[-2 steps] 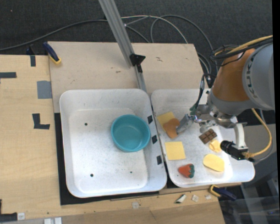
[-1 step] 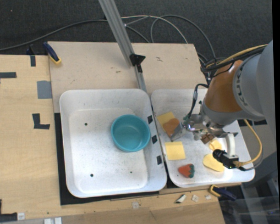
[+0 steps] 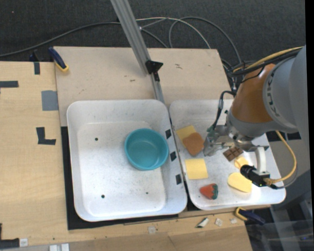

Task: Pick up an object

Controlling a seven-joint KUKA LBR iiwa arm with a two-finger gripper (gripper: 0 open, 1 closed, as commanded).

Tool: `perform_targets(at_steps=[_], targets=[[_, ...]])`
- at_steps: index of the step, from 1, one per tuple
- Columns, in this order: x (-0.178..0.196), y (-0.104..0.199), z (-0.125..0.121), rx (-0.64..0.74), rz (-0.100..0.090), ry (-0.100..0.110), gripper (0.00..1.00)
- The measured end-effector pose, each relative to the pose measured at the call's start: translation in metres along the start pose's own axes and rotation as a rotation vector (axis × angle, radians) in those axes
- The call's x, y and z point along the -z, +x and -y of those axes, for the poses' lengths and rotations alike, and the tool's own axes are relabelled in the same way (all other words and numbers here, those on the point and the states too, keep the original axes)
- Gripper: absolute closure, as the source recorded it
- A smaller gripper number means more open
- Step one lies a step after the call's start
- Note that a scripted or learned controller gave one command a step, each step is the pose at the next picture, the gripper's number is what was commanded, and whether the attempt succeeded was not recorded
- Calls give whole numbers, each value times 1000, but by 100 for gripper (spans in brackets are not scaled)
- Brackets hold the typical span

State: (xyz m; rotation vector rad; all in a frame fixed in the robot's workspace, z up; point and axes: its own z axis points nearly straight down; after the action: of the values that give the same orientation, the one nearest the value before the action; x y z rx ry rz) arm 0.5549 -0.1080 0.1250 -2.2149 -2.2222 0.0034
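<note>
Two white bins are seen side by side; the right bin (image 3: 262,198) holds the loose items and the left bin (image 3: 98,201) holds a teal bowl (image 3: 146,149), set upright near its right wall. The gripper (image 3: 214,144) is lowered into the right bin, just beside a brown piece (image 3: 193,144) that lies in the bin's left half. The brown piece is rounded, and no clear long axis or pointing direction can be made out. It is overlapped at its upper left by a yellow slab (image 3: 185,132). A yellow block (image 3: 196,169) lies flat just below it, with its sides roughly square to the bin walls. A red berry (image 3: 209,191) rests near the front wall, its green end turned right. A yellow lump (image 3: 239,183) is seen to the right of the berry, and a dark brown bit (image 3: 232,155) lies under the wrist. Whether the gripper is open or closed cannot be told, and nothing is seen held in it
</note>
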Motion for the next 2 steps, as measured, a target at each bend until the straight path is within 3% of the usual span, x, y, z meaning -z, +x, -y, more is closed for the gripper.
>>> perform_targets(at_steps=[2], targets=[[96, -2, 8, -2, 2, -8, 100]])
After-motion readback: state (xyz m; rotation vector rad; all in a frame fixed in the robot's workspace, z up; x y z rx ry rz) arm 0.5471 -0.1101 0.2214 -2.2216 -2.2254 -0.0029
